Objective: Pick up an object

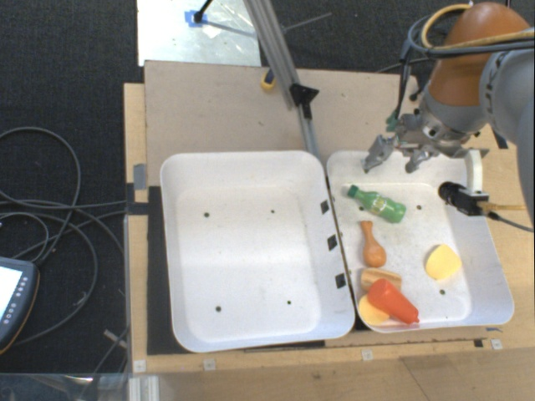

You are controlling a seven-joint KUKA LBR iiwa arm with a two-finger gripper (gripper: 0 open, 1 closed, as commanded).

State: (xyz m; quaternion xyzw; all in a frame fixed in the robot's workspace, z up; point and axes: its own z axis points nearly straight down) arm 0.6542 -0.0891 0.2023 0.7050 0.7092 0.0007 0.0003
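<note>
We've got the gripper [394, 155] hanging over the right bin's [493, 249] far rim, fingers spread apart, nothing between them; open floor around the green bottle [377, 204] just below it, lying on its side, cap pointing left.

In the right white bin [493, 303], a green plastic bottle [378, 204] lies near the far edge, an orange-red cone [393, 301] at the near-left corner.
</note>
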